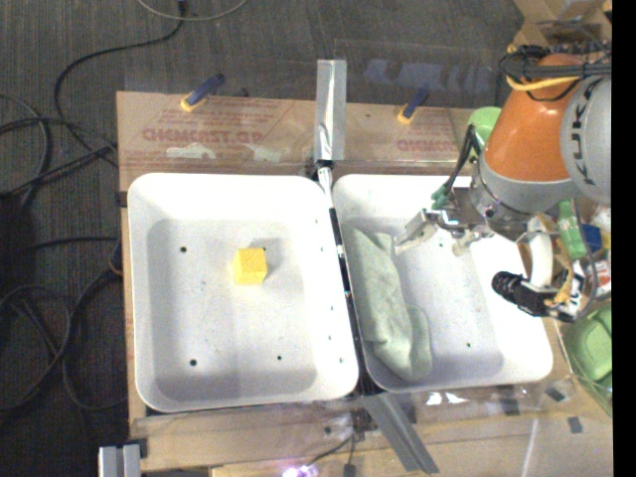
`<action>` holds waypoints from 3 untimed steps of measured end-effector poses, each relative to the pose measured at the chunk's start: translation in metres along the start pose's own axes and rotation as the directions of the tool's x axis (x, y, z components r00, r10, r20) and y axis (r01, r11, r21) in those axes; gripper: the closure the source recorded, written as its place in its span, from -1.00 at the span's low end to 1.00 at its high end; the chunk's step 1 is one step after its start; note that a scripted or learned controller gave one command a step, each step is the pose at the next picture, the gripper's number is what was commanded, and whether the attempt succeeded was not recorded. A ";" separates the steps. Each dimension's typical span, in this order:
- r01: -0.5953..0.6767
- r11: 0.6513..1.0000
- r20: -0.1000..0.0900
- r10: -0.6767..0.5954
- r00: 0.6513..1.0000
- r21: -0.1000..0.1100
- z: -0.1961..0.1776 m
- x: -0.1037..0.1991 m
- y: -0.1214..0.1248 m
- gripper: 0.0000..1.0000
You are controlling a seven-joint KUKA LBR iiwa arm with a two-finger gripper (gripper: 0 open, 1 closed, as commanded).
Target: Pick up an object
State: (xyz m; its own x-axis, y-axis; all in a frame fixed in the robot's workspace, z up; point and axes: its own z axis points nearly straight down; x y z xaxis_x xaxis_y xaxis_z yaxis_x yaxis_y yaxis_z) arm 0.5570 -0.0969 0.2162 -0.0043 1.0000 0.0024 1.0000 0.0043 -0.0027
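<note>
Grey arm (556, 157) over right bin (517, 366), end effector (437, 232) spread

One fixed camera looks down at a slant on both white bins (149, 296).

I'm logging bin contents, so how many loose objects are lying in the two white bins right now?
2. A yellow block lies in the left bin, and a pale green cloth lies along the right bin's left side. The arm could hide something small.
</note>
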 end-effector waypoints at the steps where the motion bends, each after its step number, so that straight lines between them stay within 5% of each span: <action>1: -0.157 0.988 0.004 0.157 0.988 -0.002 -0.028 -0.072 0.033 -1.00; 2: -0.095 0.995 0.007 0.095 0.995 -0.003 -0.036 -0.117 0.016 -1.00; 3: -0.153 0.988 0.003 0.153 0.988 0.000 0.032 -0.043 0.071 -1.00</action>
State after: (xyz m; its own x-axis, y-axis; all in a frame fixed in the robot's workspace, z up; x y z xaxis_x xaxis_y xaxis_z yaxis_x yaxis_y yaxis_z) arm 0.6280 -0.1398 0.1843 0.1487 0.9889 -0.0007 0.9889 -0.1487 -0.0035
